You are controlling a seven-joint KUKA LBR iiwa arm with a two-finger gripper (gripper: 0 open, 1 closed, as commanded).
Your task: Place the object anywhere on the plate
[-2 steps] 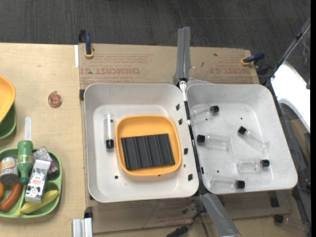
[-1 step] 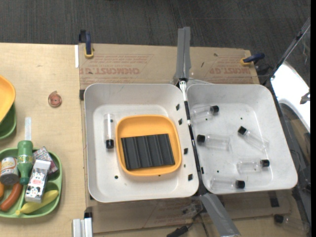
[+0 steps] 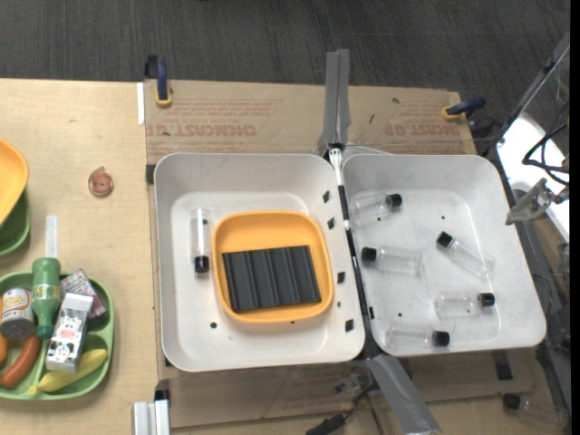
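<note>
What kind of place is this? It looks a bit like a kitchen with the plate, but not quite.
Probably a robotics lab or test bench, not a kitchen. Two white bins sit clamped on cardboard, clear vials with black caps lie scattered in one, and toy food fills a green tray beside the orange plate.

Clear plastic vials (image 3: pixel 391 261) with black caps, a matt orange plate (image 3: pixel 237 234), smooth white bins (image 3: pixel 172 243).
</note>
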